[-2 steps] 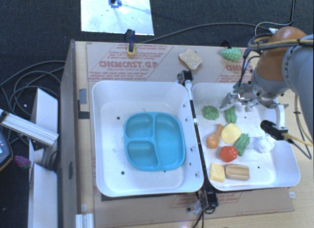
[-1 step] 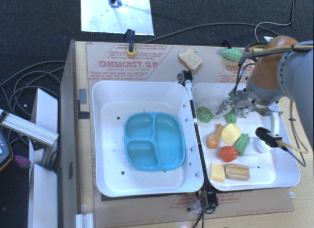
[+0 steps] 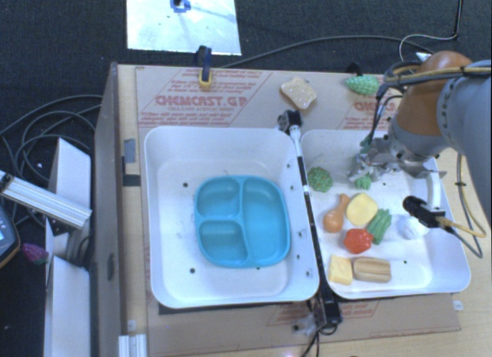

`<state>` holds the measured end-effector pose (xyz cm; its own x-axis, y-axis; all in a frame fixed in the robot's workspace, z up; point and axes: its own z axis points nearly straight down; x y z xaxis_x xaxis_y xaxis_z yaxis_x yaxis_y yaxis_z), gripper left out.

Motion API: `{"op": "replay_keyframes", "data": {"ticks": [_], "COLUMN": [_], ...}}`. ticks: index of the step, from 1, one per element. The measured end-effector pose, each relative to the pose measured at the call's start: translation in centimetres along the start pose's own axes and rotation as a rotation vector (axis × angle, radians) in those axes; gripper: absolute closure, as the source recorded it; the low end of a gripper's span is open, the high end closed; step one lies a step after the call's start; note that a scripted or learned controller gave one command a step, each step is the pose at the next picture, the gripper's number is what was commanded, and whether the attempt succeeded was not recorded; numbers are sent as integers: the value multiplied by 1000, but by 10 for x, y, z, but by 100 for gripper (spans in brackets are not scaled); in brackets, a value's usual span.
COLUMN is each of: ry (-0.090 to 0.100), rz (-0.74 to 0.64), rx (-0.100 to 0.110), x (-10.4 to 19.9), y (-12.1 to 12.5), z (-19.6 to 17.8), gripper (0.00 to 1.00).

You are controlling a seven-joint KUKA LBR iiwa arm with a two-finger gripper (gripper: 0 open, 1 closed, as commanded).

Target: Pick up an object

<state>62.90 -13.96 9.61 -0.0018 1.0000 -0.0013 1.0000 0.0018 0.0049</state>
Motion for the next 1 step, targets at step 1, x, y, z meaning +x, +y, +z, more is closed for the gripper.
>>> {"op": "replay_keyframes", "data": {"ticks": [1], "ry": [2], "rz": [-3], "rx": [0], "x": [75], "y": [-10], "z": [-90], "gripper": [100]}}
